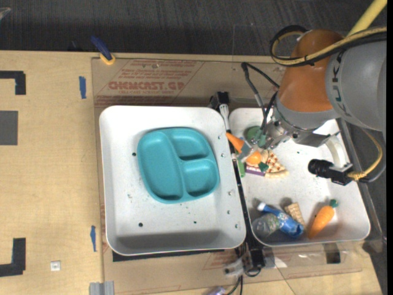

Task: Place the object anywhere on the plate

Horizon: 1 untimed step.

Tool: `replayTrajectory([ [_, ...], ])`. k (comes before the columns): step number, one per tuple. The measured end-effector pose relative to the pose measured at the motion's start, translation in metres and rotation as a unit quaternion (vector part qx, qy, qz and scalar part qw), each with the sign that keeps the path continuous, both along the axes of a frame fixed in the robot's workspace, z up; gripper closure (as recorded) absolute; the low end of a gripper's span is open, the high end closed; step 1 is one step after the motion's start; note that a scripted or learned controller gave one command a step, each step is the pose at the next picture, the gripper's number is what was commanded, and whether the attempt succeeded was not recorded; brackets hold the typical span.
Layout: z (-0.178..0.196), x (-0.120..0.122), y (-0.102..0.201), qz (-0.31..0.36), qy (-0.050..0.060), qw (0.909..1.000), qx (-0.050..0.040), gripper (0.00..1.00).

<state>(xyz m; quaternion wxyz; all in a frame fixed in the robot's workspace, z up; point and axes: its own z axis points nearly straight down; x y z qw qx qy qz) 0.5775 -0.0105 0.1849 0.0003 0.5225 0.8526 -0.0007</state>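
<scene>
**Technician:** Camera view, status at capture. Where was the gripper (265,141)?

**Operator:** It hung low over the upper-left corner of the right bin (350,211), beneath the grey arm (362,85) with its orange band. Whether the gripper was apart, together, or clamped on anything could not be told; wrist and cables covered that area.

**Technician:** Location of the candidate objects?

**Operator:** All lay in the right bin. A cluster sat just below the gripper: a small orange piece (234,142) against the bin's left wall, an orange-and-white toy (253,163), and a pizza-slice toy (275,165) touching it. A crumpled blue-capped bottle (276,223) and a toy carrot (322,219) lay near the front edge, well apart from the gripper. The teal plate (178,163) sat in the left bin (123,226) with nothing on its compartments.

**Technician:** Handling assessment?

**Operator:** Judged from appearance: the toys were probably light, rigid plastic, smooth and liable to slip. The pizza slice looked flat, so a grasp across its edges would be advisable. The nearest toy looked rounder; taking hold across its narrow middle appeared safer. Crowding raised the risk of pinching two pieces together.
</scene>
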Motion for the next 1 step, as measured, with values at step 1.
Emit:
replayTrajectory([
  [1, 0.0238, 0.0157, 0.0628, -0.096, -0.002, 0.9954, 0.0008, 1.0],
])
